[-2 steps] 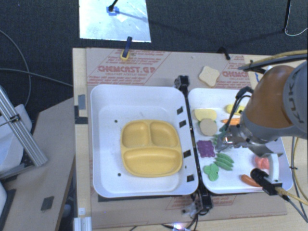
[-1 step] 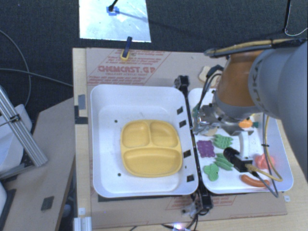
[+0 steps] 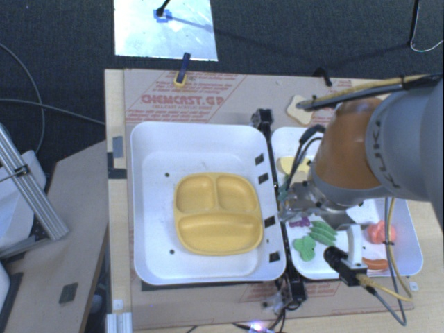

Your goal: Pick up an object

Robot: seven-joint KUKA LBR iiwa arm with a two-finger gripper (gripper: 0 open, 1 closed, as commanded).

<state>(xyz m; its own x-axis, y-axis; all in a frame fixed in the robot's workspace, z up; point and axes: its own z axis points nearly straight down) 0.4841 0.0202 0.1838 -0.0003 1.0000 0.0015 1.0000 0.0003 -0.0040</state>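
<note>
Nearest the camera, the grey-and-orange arm (image 3: 368,151) hangs over the right bin (image 3: 415,255), hiding the end effector; whether that is open or closed cannot be told. Candidate objects lie at the bin's 6 o'clock: green pieces (image 3: 313,238), an orange-red toy (image 3: 380,233). Descend vertically, clear of the rim. Beyond, the left bin (image 3: 156,151) carries a yellow divided plate (image 3: 217,212).

Surfaces: mostly plastic on cardboard, dark carpet around.
Both bins, left bin (image 3: 149,207) and right bin (image 3: 409,252), look like smooth white plastic with a slight sheen. Yellow divided tray (image 3: 216,214) is matt moulded plastic. Green pieces (image 3: 316,236) and the orange piece (image 3: 378,232) read as smooth plastic too. Tabletop (image 3: 201,99) is covered in matt printed cardboard. Arm (image 3: 395,144) has a satin grey shell with a glossier orange band. The floor (image 3: 62,40) is rough dark carpet; the sheet (image 3: 165,19) on it is shiny, reflective.
</note>
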